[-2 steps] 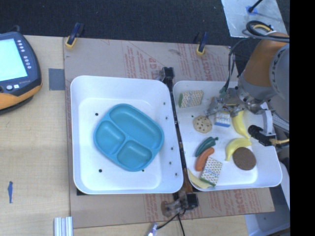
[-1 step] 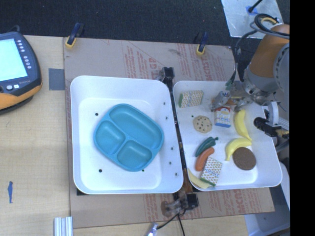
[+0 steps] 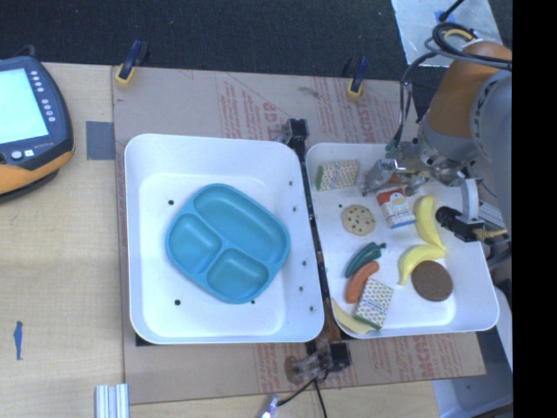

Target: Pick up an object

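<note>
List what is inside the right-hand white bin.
The right bin holds a cookie, two bananas, a brown disc, a hot dog, a green pepper, small packets and a carton. The gripper covers part of the bin's far end.

Wooden bench (image 3: pixel 61 259), cardboard sheet (image 3: pixel 226 103), dark floor (image 3: pixel 218 16)

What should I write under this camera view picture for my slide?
Robot gripper over a bin of toy food, beside a blue plate.

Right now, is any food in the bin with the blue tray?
No, the left bin holds just the tray; food lies in the right bin.
</note>
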`<action>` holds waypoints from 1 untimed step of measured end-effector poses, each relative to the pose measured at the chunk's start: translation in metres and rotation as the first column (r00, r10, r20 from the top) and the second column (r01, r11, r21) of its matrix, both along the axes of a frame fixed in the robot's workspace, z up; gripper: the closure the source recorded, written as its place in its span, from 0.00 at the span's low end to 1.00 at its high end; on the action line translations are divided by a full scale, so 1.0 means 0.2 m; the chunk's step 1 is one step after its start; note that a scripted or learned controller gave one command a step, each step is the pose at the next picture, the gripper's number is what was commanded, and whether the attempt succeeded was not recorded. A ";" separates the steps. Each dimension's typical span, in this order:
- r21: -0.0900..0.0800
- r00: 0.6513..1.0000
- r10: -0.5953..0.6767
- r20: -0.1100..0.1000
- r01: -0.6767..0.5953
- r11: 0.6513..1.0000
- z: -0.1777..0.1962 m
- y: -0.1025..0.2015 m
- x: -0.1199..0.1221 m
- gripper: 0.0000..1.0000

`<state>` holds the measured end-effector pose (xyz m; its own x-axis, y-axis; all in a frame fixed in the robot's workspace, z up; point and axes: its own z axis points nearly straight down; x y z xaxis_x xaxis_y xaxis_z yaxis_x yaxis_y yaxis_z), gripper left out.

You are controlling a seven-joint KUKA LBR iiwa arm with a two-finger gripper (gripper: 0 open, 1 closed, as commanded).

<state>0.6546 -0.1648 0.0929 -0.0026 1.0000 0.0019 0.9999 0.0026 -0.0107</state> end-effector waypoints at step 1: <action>0.000 1.000 0.002 -0.003 -0.002 1.000 0.05 0.00 0.00 1.00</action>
<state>0.6542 -0.1657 0.1030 -0.0048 1.0000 0.0016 0.9999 0.0049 -0.0139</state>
